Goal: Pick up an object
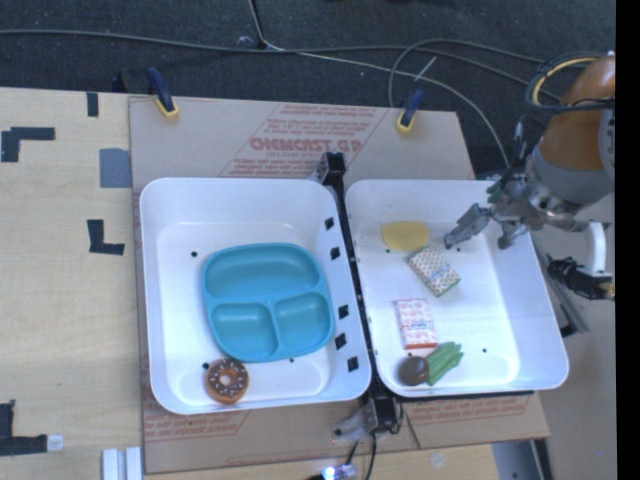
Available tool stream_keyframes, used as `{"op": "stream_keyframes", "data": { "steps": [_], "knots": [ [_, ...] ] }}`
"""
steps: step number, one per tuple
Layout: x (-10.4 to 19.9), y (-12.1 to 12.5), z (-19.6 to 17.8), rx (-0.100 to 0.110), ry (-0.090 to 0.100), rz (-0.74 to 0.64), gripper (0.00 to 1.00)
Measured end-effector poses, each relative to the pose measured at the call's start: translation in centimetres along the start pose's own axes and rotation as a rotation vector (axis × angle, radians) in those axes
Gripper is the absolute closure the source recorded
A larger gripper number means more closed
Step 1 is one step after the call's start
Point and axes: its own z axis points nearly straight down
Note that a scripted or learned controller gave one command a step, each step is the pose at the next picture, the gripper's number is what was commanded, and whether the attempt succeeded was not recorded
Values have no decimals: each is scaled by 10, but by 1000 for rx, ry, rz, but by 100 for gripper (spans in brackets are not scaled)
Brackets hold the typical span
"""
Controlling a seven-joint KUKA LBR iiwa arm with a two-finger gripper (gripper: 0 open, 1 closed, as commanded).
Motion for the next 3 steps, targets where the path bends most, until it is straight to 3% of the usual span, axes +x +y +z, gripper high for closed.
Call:
{"op": "stream_keyframes", "data": {
  "steps": [1,3],
  "knots": [
    [0,3,-7,-12,-3,-3,0],
    [0,14,94,-17,-2,-3,0]
  ]
}}
